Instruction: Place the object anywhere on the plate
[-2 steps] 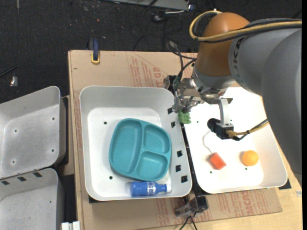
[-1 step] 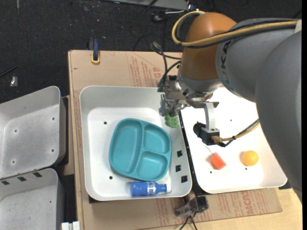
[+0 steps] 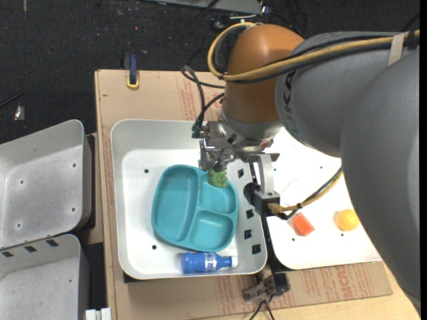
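Note:
A teal divided plate (image 3: pixel 193 207) lies in the left white bin (image 3: pixel 133 179). My gripper (image 3: pixel 217 167) reaches down over the plate's upper right rim. A small green object (image 3: pixel 218 177) sits right at its fingertips, above that rim and seemingly held between them. The arm's orange band and grey wrist hide the gripper's upper part.
A blue bottle (image 3: pixel 207 263) lies on its side along the left bin's near wall. In the right bin (image 3: pixel 320 245) rest an orange piece (image 3: pixel 303 225) and a yellow ball (image 3: pixel 347 220). A black cable hangs beside the bins' shared wall.

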Controlling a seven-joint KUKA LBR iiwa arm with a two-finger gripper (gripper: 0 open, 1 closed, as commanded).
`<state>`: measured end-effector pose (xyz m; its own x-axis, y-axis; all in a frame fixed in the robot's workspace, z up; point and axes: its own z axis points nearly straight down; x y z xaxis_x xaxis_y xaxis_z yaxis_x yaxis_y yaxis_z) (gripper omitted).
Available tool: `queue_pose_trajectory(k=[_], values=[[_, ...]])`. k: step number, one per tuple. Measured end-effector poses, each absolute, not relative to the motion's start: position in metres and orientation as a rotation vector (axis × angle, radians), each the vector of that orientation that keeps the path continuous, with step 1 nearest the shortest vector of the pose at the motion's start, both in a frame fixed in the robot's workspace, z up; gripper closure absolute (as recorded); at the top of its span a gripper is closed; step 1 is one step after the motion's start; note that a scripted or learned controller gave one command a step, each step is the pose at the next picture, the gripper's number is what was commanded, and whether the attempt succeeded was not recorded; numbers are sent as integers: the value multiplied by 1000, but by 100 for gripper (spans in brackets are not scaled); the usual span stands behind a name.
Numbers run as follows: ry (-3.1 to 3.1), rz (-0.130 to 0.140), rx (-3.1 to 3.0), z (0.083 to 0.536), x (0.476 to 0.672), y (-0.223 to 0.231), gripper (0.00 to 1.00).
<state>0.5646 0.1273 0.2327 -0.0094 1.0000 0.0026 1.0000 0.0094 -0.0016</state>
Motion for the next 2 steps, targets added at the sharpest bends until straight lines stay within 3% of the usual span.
queue_pose_trajectory(k=[1, 2], values=[[-2228, -1, -2215, 241, 557, 146, 100], [-2224, 0, -2218, 241, 558, 145, 0]])
